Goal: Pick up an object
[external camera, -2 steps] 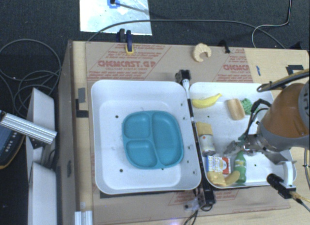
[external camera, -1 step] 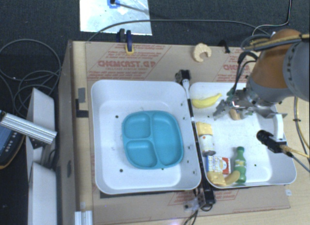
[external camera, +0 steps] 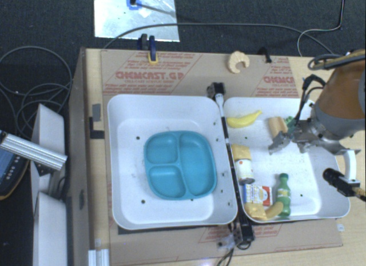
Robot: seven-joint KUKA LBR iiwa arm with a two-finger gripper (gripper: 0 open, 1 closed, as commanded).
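Now hovering over the right bin, jaws spread and empty

Starting at the left: finding the blue divided plate (external camera: 180, 165) lying flat in the left bin (external camera: 123, 145), probably too broad for a pinch. Looking next at the right bin (external camera: 329, 205), crowded along its left wall: counting the banana (external camera: 243, 119) at the back, the yellow-capped bottle (external camera: 243, 162) midway, then the red carton (external camera: 258, 193) and the green bottle (external camera: 283, 193) near the front. Reaching in from the right with the arm (external camera: 343, 104), hanging with jaws parted, gripping nothing, just beside the tan block (external camera: 277, 125) at the back. Likely targeting that block, being nearest and sitting apart from its neighbours, so offering room on either side.
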